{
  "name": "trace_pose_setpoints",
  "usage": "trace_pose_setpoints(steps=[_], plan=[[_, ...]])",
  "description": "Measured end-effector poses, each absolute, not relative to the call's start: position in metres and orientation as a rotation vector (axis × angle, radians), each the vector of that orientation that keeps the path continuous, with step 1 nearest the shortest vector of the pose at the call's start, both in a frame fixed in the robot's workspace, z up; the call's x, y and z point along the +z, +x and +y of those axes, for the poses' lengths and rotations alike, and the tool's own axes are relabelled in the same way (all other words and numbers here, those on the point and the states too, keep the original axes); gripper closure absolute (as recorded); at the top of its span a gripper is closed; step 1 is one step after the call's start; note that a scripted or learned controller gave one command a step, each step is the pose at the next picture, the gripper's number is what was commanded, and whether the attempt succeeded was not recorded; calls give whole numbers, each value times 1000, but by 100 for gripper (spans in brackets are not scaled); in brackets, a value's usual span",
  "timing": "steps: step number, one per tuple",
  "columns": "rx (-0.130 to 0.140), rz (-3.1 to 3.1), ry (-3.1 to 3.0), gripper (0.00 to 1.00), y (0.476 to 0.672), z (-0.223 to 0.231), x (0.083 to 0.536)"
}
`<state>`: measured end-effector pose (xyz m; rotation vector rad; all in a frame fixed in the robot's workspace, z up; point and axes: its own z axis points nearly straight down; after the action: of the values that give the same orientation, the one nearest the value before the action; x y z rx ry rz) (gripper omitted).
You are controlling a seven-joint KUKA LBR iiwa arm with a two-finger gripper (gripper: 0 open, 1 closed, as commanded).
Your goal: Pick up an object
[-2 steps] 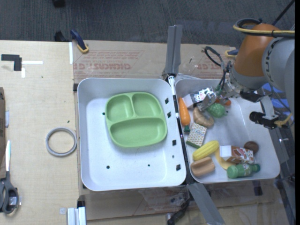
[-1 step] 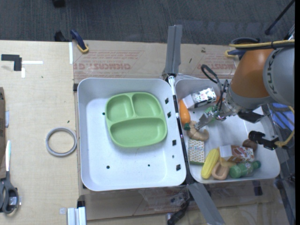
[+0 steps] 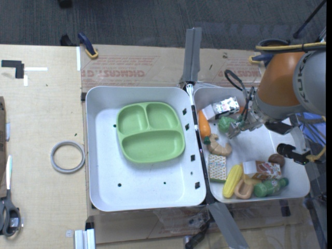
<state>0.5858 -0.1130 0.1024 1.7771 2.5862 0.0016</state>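
There's the tan bench [image 3: 41, 118] carrying two white bins side by side, the left bin [image 3: 104, 191] and the right bin [image 3: 290, 191]. A ring of tape [image 3: 67, 156] lies left of them, scissors [image 3: 9, 211] at the bench's left edge, and a blue clamp [image 3: 88, 45] at the back.

A robotics lab test bench, seen from above: two shallow white bins [image 3: 98, 154] sit side by side on a cardboard-covered bench [image 3: 129, 66] over dark carpet [image 3: 155, 9]. A grey industrial arm with an orange band [image 3: 282, 79] reaches in from 3 o'clock. Toy food [image 3: 232, 180] fills the right bin, a green divided plate [image 3: 150, 131] the left. A roll of tape [image 3: 67, 156] lies at 9 o'clock, scissors [image 3: 9, 211] at 8 o'clock, a blue clamp [image 3: 88, 45] at 11 o'clock.
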Motion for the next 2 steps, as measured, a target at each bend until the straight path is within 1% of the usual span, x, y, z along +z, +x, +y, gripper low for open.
trace_pose_setpoints(steps=[1, 2], plan=[[1, 2587, 1776, 0, 586, -113, 102], [-14, 2526, 1889, 0, 656, -119, 93]])
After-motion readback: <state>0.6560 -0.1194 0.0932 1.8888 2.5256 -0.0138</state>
